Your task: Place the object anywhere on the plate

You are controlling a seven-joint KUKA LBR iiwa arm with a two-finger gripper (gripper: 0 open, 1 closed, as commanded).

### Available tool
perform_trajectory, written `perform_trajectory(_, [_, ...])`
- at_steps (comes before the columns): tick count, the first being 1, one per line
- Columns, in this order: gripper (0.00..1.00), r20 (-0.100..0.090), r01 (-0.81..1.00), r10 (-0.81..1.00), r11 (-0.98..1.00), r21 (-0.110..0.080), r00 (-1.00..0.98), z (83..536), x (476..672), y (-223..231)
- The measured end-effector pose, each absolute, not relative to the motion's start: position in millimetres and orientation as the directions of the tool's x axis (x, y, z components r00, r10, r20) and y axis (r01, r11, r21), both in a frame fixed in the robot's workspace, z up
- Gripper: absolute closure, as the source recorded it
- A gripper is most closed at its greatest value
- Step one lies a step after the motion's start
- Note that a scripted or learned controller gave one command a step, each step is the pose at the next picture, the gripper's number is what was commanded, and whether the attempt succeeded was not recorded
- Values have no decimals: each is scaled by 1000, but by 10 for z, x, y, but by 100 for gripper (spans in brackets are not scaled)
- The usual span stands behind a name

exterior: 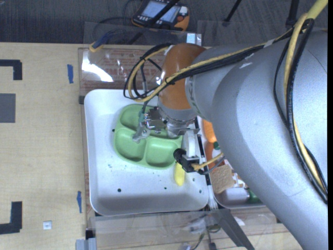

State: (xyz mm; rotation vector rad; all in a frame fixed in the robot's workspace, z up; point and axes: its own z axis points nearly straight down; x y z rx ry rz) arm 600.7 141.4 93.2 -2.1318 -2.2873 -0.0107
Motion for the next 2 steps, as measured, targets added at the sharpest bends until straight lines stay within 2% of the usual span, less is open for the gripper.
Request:
perform_trajectory(1, [0,-1,1000,1000,-29,0,29,1890,6594,1314])
perform_trajectory(2, [100,-2,1000,1000,-25,1,25,1992,6596,1333])
